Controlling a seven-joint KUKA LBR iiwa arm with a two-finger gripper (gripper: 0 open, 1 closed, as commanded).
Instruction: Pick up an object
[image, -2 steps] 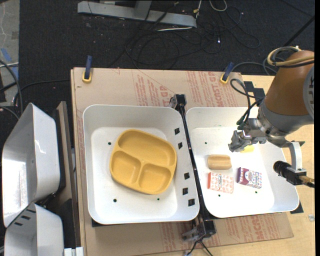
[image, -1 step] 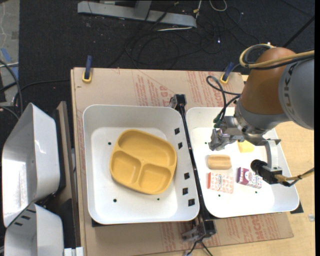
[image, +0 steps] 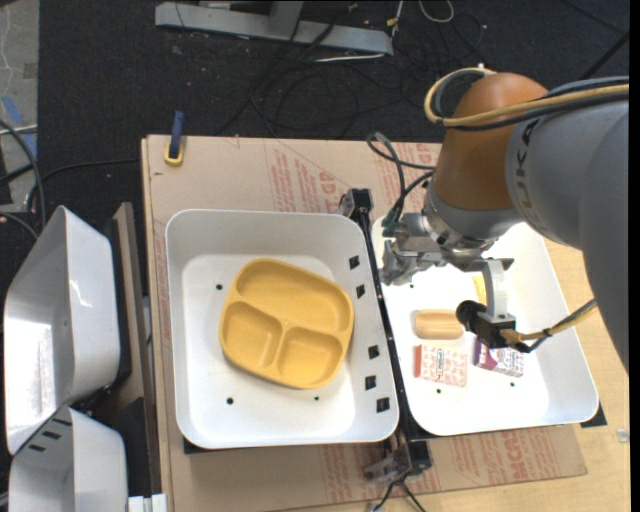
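While the pincer (image: 403, 262) hangs by the inner wall of the right bin (image: 545, 395), I cannot tell its opening or any hold; the bun (image: 437, 324) lies just beside it, a packet (image: 441, 364) beyond; dropping here, it may hit the wall and grasp nothing.

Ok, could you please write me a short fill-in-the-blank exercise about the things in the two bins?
1. The plate is ____ in colour.
2. It has ____ compartments.
3. Both bins are ____.
4. Beside the purple packet lies a ____ and white packet.
Missing words: yellow, three, white, red.
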